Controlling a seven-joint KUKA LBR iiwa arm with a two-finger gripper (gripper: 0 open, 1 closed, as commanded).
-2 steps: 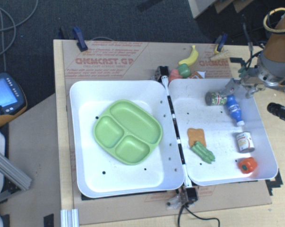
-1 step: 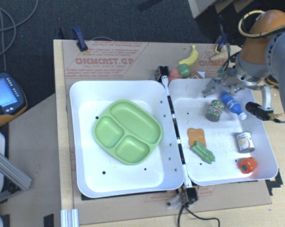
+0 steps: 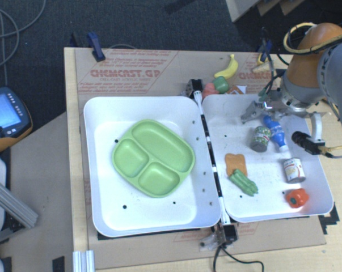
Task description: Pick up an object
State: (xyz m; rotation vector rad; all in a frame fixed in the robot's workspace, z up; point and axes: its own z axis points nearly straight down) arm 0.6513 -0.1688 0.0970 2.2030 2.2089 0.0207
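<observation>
The hand (image 3: 265,107) is hanging over the far part of the right bin (image 3: 321,205), directly above a blue bottle (image 3: 274,130) that is lying on its side. That bottle looks to be the likeliest target. Whether the hand is released or clenched I cannot tell, since the wrist is hiding its tips from this slanted view, and nothing is visibly caught in it.

The bottle is probably light, stiff plastic, smooth and rounded, so it is likely to roll or squirt out if pinched off-centre. The best hold seems to be across its body at mid-length, squarely over the long axis, not at the pale narrow end.

Touching the bottle on the side toward the left bin (image 3: 97,115), a can (image 3: 261,138) is lying; it is also hard and round, and it is crowding the closing room on that side. Nearer the camera than the bottle, a small jar (image 3: 293,170) is sitting apart, with an orange toy (image 3: 296,198) beyond it at the bin's near corner. Toward the left bin from the jar, an orange slab (image 3: 235,163) and a green vegetable (image 3: 244,183) are lying touching one another. Farther from the bottle, the left bin is holding a green tray (image 3: 153,158), and a banana (image 3: 228,69) is resting on the table behind the bins.
</observation>
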